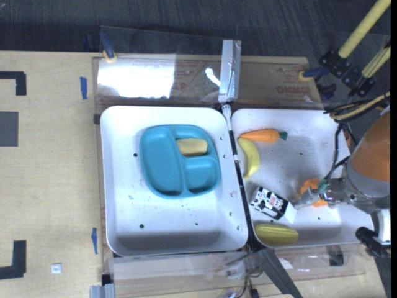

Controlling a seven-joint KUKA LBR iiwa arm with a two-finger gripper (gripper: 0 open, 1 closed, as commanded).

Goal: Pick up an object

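My gripper [324,195] reaches in from the right and sits low over the right bin [291,135], near that bin's right side. A small orange object [308,187] lies right against the gripper's tip, partly covered by it. Further left in the same bin are a carrot [260,136], a yellow banana [250,157], a black-and-white box [268,202] and a yellow-green oblong piece [276,232] at the front wall.
The left bin [124,216] holds a blue divided plate [166,166] with a yellow block [193,146] in one compartment. A metal divider post [229,70] stands behind the bins. Cables and yellow rods [366,23] hang at the upper right.
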